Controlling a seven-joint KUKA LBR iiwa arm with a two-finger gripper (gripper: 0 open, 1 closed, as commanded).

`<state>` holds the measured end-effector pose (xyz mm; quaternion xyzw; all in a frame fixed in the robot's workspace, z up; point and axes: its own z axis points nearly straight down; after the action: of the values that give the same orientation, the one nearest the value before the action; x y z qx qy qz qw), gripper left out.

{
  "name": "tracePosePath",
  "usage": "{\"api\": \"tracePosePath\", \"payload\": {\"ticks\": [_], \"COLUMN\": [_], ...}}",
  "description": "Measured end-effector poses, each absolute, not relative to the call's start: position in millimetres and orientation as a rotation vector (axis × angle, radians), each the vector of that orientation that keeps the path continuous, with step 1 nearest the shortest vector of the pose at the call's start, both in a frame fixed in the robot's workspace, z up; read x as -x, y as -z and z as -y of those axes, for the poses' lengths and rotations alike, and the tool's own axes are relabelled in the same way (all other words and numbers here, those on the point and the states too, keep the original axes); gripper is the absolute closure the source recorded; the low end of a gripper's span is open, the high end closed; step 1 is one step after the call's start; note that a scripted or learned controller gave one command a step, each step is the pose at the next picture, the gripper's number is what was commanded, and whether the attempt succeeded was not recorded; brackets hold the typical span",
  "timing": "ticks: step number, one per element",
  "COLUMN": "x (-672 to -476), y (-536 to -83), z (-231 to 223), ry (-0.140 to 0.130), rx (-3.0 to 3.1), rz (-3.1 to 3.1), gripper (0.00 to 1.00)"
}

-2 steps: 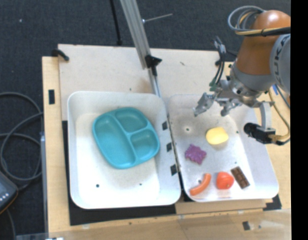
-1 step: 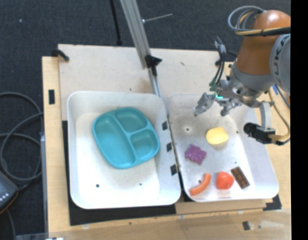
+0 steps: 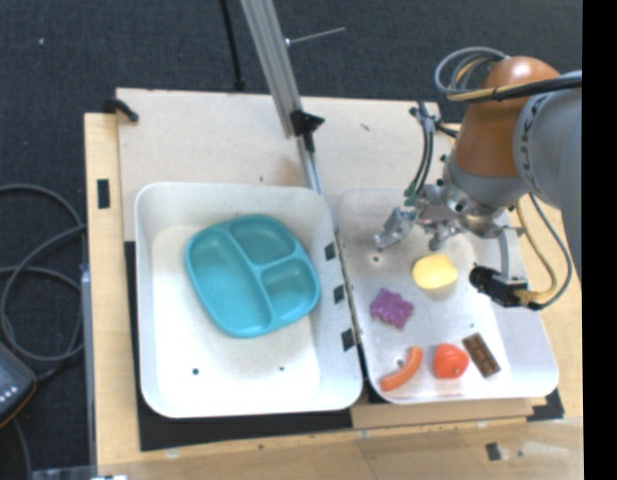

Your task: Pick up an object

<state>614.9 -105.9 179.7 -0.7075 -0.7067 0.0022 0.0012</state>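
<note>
The right bin holds several small toys. A yellow rounded piece lies near its middle, a purple lumpy piece to its lower left. Along the front wall lie an orange carrot-like piece, a red round piece and a brown bar. My gripper hangs over the back of this bin, just above and left of the yellow piece. It is open, its fingers spread apart with nothing between them.
The left bin holds a teal divided plate. A slanted metal pole rises behind the bins. Cables run from the arm's wrist down the right bin's right side.
</note>
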Motion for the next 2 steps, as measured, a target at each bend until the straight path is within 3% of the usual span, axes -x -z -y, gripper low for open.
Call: {"api": "tracePosePath", "payload": {"ticks": [2], "x": [-607.3], "y": [-98.8], "z": [110.1], "ry": [-0.005], "rx": [2.222], "rz": [2.219], "gripper": [0.0]}}
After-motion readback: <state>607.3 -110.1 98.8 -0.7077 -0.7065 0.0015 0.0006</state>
